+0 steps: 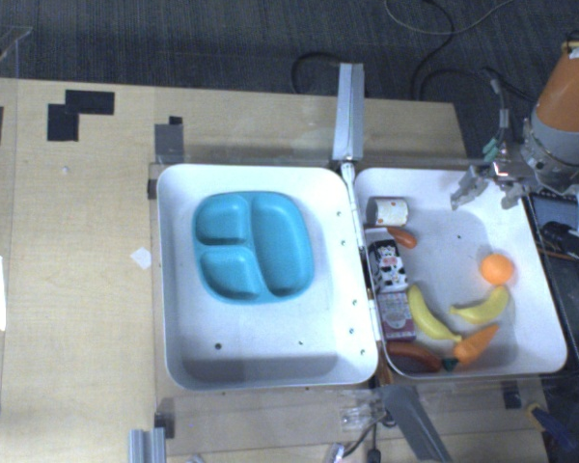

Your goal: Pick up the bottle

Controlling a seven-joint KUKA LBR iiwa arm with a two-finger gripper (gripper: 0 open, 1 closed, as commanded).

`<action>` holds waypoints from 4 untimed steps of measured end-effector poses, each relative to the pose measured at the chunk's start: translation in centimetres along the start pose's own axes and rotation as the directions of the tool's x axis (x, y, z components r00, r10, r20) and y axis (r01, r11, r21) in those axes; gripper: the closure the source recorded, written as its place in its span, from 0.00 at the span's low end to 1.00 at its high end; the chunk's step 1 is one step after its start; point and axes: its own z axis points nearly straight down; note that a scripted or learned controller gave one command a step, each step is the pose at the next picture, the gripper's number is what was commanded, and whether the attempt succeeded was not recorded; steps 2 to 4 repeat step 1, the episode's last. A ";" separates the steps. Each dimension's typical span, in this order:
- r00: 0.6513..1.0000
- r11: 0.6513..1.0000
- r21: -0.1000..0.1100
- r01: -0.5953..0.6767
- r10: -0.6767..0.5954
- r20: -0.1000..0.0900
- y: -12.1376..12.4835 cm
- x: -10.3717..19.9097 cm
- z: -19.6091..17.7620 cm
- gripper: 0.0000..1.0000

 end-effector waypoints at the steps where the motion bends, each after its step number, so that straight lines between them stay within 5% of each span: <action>1: 0.981 0.981 -0.002 -0.192 0.192 0.001 4.0 -3.5 0.5 0.00; 4: 0.981 0.981 -0.002 -0.192 0.192 0.001 4.0 -3.5 0.5 0.00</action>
